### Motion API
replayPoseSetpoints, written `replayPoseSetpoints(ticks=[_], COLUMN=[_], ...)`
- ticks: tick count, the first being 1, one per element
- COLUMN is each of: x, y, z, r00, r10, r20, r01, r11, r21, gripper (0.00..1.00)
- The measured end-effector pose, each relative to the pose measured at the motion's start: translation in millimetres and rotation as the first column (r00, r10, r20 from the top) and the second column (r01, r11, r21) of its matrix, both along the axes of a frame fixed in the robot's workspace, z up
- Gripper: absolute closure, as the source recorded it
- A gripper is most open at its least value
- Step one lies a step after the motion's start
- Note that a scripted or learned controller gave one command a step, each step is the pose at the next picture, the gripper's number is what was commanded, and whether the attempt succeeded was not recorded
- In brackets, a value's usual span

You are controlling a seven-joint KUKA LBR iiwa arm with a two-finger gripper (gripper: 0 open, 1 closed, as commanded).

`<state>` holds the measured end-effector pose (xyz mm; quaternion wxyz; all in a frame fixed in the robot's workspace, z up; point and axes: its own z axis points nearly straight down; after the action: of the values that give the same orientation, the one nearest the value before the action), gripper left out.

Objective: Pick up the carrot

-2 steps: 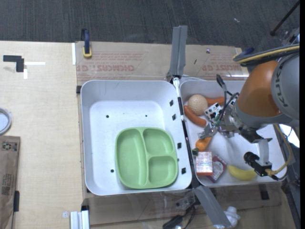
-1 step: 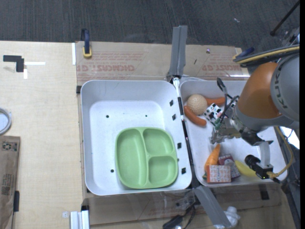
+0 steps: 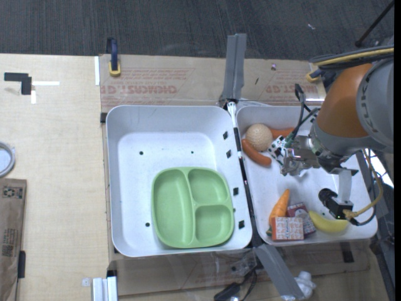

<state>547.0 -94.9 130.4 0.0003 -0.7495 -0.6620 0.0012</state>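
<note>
The carrot (image 3: 280, 205) is orange and tapered. It lies in the front part of the right bin (image 3: 263, 115), its thin tip pointing to the back and its thick end against a small printed box (image 3: 287, 229). My gripper (image 3: 291, 166) hangs over the middle of the right bin, a short way behind the carrot and slightly to its right. It is apart from the carrot. The grey arm with its orange band (image 3: 348, 102) reaches in from the right.
A beige ball (image 3: 258, 133) and an orange-red sausage (image 3: 257, 153) lie at the back left of the right bin. A banana (image 3: 329, 223) and a dark red item (image 3: 299, 211) sit near the box. The left bin (image 3: 125, 168) holds a green divided plate (image 3: 192, 207).
</note>
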Motion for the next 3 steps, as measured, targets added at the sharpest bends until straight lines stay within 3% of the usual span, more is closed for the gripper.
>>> replayPoseSetpoints(ticks=[1,2,3], x=[0,-38,-38], y=[0,-8,-9], z=[0,-40,-31], r00=[1.000,0.998,0.998], r10=[0.000,-0.062,-0.065], r20=[0.000,-0.002,-0.003], r01=[0.000,0.062,0.065], r11=[1.000,0.998,0.998], r21=[0.000,0.001,0.001], gripper=[0.00,0.00,1.00])
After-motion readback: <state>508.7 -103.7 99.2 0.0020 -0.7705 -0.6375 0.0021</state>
